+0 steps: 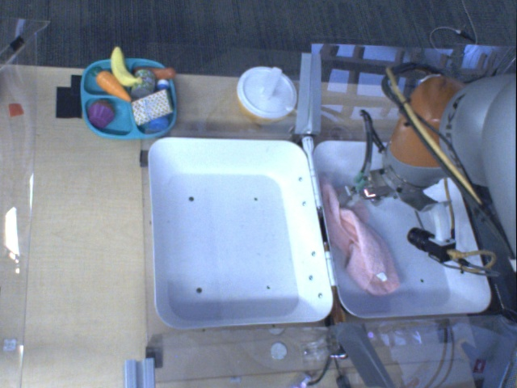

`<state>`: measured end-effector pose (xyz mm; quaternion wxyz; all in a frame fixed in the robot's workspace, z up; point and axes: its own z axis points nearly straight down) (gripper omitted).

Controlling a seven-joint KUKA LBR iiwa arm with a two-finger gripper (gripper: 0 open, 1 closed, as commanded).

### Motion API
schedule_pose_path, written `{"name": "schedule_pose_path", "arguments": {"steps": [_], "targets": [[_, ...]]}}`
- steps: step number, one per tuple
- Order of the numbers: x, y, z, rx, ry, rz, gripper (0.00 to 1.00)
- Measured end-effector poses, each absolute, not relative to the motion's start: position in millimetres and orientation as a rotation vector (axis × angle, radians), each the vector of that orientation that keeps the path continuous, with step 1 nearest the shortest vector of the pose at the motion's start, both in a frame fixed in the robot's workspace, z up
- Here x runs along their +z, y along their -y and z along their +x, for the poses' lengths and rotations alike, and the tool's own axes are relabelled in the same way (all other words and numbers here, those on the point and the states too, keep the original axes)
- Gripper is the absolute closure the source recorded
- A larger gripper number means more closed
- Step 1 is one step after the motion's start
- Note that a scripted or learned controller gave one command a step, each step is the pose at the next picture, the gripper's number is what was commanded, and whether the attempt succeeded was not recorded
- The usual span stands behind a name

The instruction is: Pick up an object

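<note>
1. The bench [73,241] is pale wood, with wide bare room to the left of the bins and a dark floor beyond its far edge.
2. The left bin [234,297] is the bigger white area in view. Its floor shows a few small dark dots. Its right rim runs just beside the right bin's left rim.
3. The arm [477,128] comes in from the right, grey with its orange band [428,107] above the wrist, and covers the far right part of the right bin. Black and yellow cables loop along it.
4. The right bin [420,297] holds the cloth along its left side; the near right part of its floor lies bare, apart from a black cable end and a yellow loop reaching over it.
5. The cloth [363,249] is pink and rumpled, lying lengthwise from the far left of the right bin toward its near middle, close against the left wall.
6. The claw [367,191] hangs over the far end of the cloth, near the bin's far left corner. Whether it is open or closed on anything I cannot tell; it looks just above or touching the cloth's upper edge.
7. A blue tray [90,124] of toy food sits well away at the far left of the bench.
8. A white lidded cup [266,94] stands beyond the left bin's far rim.
</note>
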<state>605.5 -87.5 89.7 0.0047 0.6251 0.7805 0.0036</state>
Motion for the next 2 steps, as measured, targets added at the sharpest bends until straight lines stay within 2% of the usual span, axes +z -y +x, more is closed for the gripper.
{"name": "schedule_pose_path", "arguments": {"steps": [1,2], "targets": [[125.4,130.6,573.2,0.003,-2.531,1.857,0.0],[91.7,102.3,553.9,0.011,-2.585,1.756,0.0]]}}
